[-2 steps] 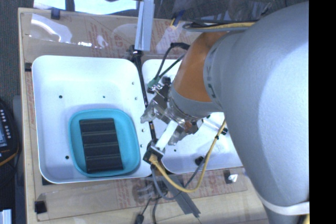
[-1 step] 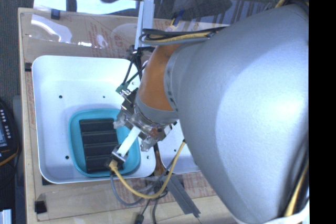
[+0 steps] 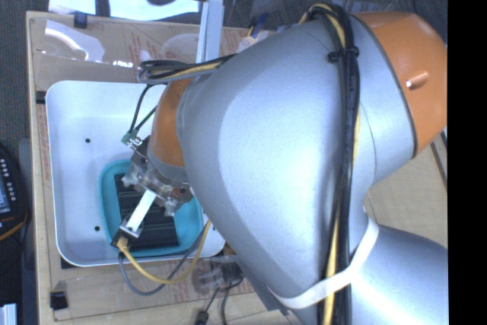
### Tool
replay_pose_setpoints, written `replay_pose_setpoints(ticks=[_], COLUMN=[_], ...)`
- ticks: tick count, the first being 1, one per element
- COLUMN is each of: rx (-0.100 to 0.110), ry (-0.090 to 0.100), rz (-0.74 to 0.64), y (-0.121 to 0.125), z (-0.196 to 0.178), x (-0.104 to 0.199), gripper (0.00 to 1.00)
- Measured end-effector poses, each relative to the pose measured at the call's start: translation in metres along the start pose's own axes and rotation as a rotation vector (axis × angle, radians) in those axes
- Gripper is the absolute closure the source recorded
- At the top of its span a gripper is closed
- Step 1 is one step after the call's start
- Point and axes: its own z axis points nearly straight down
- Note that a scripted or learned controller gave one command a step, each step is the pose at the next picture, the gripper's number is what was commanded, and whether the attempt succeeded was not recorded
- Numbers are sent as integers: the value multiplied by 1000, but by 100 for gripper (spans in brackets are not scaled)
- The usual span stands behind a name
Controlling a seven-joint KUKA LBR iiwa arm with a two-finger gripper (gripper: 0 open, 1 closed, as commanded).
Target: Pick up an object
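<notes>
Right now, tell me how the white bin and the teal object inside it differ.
The white bin is plain white; the teal object has a turquoise rim and dark middle. The bin is far larger and holds the teal object near its lower edge, partly under the gripper. Both have rounded corners.

The KUKA arm point(image 3: 304, 164), a broad, smooth shell of pale grey with rounded, bulbous joints, carries a glossy orange band point(image 3: 407, 49) marked by a small oval recess point(image 3: 417, 80). A bundle of black and yellow cables point(image 3: 346, 133) runs along the outside of the casing, cinched by a black tie point(image 3: 340, 55) and by a white strap point(image 3: 358, 262) looped round the lower link. A second orange section point(image 3: 166, 137) sits above the bare-metal wrist flange point(image 3: 156, 180), where thin dark wires point(image 3: 141, 112) end in a small green connector point(image 3: 129, 138).
</notes>
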Motion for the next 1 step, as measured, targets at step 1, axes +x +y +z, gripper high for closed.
replay_pose_setpoints(ticks=[1], rx=[7], ry=[-5], rz=[-123], y=[37], z=[1], x=[35], gripper=[0])
